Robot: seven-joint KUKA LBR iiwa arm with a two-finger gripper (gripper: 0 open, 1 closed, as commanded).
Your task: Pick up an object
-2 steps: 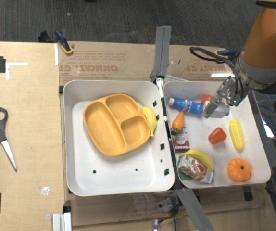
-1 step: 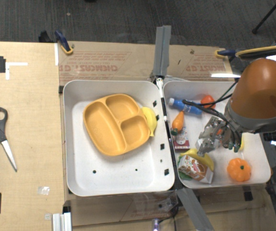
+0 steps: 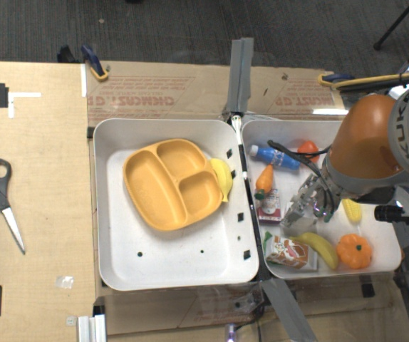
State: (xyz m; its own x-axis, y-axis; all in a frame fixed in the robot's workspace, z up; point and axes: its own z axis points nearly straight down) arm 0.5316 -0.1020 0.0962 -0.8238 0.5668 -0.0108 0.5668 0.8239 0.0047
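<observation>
Dark carpet is seen beyond a wooden bench (image 3: pixel 33 191), on which two shallow white bins are set side by side over a sheet of cardboard (image 3: pixel 154 91). Scissors (image 3: pixel 1 194) lie on the bare wood at the far left, well apart from the bins.

Left bin (image 3: pixel 169 262): an orange divided plate (image 3: pixel 170 184) (three compartments, nothing in them) is laid slantwise in the upper half. A yellow item (image 3: pixel 222 177) is tucked against the plate's right edge, beside the wall shared with the other bin; what it is cannot be told.

Right bin (image 3: pixel 261 130): a blue bottle (image 3: pixel 276 157) lies near the top, with a red-orange item (image 3: pixel 306 147) just behind it, partly hidden. A carrot (image 3: pixel 264 179) is placed below the bottle, and a small packet (image 3: pixel 269 206) below the carrot. Along the near wall a printed carton (image 3: pixel 288 253), a banana (image 3: pixel 319 248) and a small pumpkin (image 3: pixel 354 251) are ranged from left to right, the banana touching the carton. A small yellow piece (image 3: pixel 351 210) is seen near the right wall.

Arm (image 3: pixel 365 148): it is reached in from the right over the right bin. Its gripper (image 3: pixel 306 209) is lowered in the middle of that bin, just above the banana and carton and right of the packet. Nothing is seen between the fingers, and whether they are apart or together cannot be told (the metal parts blur together).
</observation>
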